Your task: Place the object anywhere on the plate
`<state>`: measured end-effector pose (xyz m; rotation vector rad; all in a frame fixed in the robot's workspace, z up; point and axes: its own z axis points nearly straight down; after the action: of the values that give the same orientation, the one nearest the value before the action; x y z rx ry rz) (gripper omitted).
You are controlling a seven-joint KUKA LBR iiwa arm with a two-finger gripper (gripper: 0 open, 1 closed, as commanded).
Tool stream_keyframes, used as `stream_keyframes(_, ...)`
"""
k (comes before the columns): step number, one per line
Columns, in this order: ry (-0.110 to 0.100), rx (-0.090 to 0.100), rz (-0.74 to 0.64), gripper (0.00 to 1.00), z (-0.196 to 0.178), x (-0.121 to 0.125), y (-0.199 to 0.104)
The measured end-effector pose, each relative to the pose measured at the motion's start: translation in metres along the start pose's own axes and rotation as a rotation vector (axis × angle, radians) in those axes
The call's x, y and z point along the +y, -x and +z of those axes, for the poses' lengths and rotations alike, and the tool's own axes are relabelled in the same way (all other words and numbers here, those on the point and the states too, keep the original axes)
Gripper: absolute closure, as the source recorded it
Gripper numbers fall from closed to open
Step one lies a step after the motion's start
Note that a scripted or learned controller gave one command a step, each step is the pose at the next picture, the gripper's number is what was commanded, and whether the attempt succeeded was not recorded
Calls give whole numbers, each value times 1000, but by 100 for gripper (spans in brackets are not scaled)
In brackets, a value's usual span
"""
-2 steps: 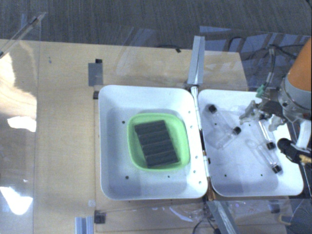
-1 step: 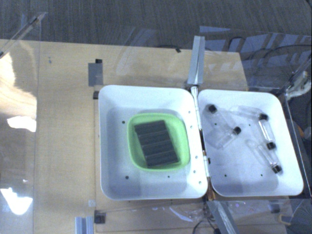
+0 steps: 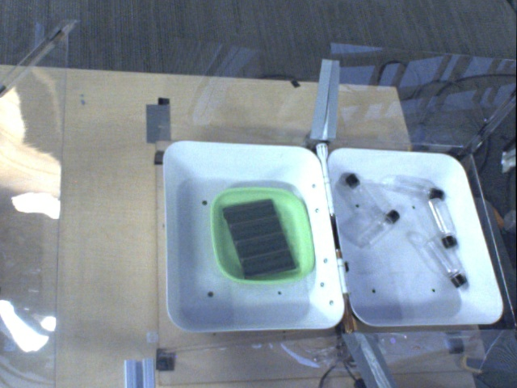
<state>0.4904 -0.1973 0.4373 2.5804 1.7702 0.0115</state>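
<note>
A light green square plate (image 3: 223,249) sits in the middle of the left white bin (image 3: 186,217). A dark grey ribbed rectangular object (image 3: 258,238) lies flat on the plate, tilted slightly. In the right white bin (image 3: 477,297) lie several clear plastic vials with black caps (image 3: 392,216), scattered across its floor.
A grey metal post (image 3: 326,107) stands behind the seam between the two bins. The wooden bench (image 3: 81,217) stretches wide to the left of the bins. Small black brackets (image 3: 164,361) sit near the left bin's corners.
</note>
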Motion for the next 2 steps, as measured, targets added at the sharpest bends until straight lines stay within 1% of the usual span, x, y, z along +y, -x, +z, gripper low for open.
stream_keyframes(1,-2,-1,47,0,1,-1,0)
stream_keyframes(2,-3,-1,126,0,1,-2,-1)
